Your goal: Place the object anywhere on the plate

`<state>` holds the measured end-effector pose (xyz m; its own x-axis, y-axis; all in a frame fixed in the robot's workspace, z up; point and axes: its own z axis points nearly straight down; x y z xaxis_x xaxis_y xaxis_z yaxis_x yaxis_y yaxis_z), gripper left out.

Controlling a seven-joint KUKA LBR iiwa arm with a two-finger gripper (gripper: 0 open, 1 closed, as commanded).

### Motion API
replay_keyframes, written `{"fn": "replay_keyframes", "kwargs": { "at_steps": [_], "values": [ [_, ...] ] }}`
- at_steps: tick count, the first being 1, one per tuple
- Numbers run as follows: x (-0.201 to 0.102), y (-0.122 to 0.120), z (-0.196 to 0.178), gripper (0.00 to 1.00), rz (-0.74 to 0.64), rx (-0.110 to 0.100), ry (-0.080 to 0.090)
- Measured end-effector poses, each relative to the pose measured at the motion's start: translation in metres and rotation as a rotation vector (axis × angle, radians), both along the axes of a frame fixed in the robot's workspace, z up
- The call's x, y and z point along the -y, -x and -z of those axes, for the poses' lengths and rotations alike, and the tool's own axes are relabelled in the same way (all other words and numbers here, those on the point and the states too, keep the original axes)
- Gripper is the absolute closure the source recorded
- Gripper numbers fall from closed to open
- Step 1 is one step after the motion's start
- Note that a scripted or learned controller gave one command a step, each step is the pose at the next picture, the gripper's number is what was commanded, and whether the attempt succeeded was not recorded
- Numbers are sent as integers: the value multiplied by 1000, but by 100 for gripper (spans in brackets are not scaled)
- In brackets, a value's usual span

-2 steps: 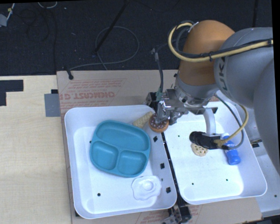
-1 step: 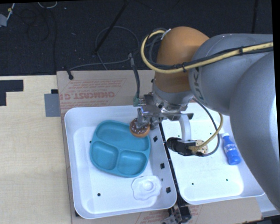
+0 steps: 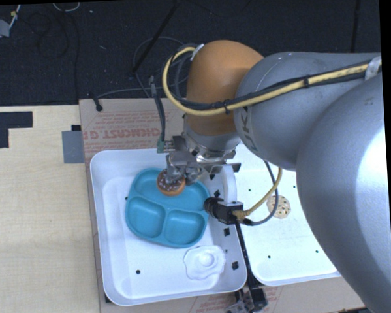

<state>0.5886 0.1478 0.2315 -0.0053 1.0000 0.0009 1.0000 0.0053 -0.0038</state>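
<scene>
A blue divided plate (image 3: 166, 216) lies in the left white bin (image 3: 116, 255). A small brown ring-shaped doughnut (image 3: 171, 184) sits at the plate's upper rim, over its top compartment. My gripper (image 3: 173, 177) comes straight down onto it from the grey wrist above. It is shut on the doughnut, whose top edge lies between the fingertips. The wrist hides the plate's upper right rim.
A white lumpy object (image 3: 203, 262) rests in the left bin below the plate. A pale speckled cookie-like disc (image 3: 281, 207) lies in the right bin (image 3: 292, 259). Yellow and black cables hang off the wrist over the divider between the bins.
</scene>
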Motion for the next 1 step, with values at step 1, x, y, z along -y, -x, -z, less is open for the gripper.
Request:
{"fn": "replay_keyframes", "kwargs": {
  "at_steps": [1],
  "values": [
    [-31, -10, 15, 100, 3, 0, 2]
  ]
}}
